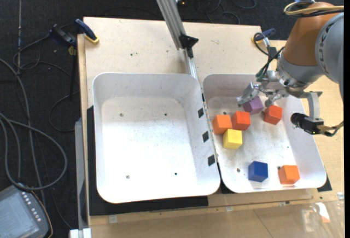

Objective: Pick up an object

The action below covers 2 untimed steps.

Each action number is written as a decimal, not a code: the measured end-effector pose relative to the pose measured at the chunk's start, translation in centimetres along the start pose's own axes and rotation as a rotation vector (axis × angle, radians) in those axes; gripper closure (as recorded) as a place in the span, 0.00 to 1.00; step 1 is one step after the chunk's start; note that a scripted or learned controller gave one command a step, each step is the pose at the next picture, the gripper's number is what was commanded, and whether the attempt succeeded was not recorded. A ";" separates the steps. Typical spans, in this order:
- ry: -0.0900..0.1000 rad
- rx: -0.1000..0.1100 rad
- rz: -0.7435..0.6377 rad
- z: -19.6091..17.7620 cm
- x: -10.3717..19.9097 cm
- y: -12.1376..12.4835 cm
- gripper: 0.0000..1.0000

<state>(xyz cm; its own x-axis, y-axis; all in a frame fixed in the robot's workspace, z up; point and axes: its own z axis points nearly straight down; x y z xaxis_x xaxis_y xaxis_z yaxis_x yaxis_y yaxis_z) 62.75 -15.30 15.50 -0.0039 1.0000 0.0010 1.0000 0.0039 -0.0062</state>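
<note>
Nearest the camera, in the right bin [306,176], a blue cube [258,171] and an orange cube [289,174] are seen side by side near the front wall, while the left bin [109,176] sits just beside it on the tabletop [136,40]. Farther back, a yellow cube [232,138] is found touching two orange cubes [222,123] [241,120], with a further orange cube [272,115] set a little apart to the right. Beyond these, the gripper [257,96] is lowered over a purple block [252,104]; whether the fingers are spread or closed on it cannot be told.
</note>
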 end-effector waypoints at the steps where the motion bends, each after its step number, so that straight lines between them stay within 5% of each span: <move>1: -0.007 -0.021 0.004 3.2 -0.2 0.4 0.00; 2: -0.008 -0.024 0.004 2.2 -0.2 0.5 1.00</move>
<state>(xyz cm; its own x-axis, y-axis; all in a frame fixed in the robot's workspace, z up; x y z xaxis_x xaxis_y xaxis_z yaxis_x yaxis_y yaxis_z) 63.25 -15.52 13.27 -0.0001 1.0000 -0.0073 0.9998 0.0002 0.0174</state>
